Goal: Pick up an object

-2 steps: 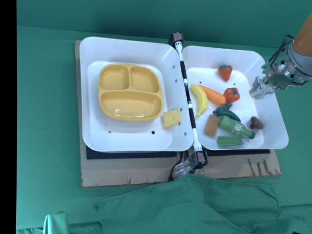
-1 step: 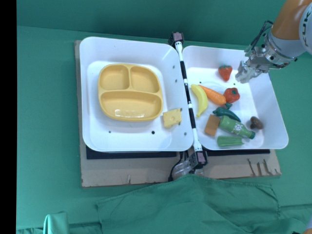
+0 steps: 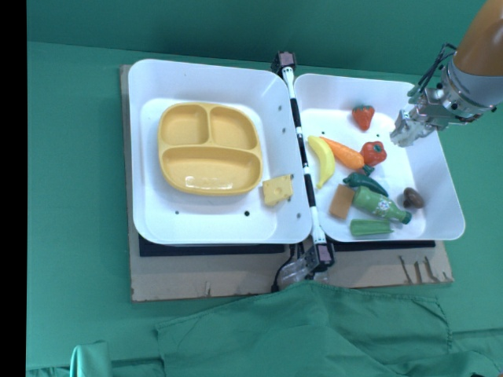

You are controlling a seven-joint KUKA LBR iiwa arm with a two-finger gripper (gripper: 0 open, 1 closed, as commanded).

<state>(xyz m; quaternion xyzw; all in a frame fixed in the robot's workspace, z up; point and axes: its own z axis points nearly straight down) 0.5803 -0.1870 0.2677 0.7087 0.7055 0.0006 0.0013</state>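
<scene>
Green pod (image 3: 370, 227) lies at right bin's (image 3: 445, 181) near edge, bottle (image 3: 380, 205) just behind. Gripper (image 3: 405, 129) above far right edge; grip state unclear

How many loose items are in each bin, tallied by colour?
Left bin:
Yellow: 2 (divided plate, cheese wedge)
Right bin:
Red: 2
Orange: 2
Green: 3
Yellow: 1
Brown: 1
Total: 11
</scene>
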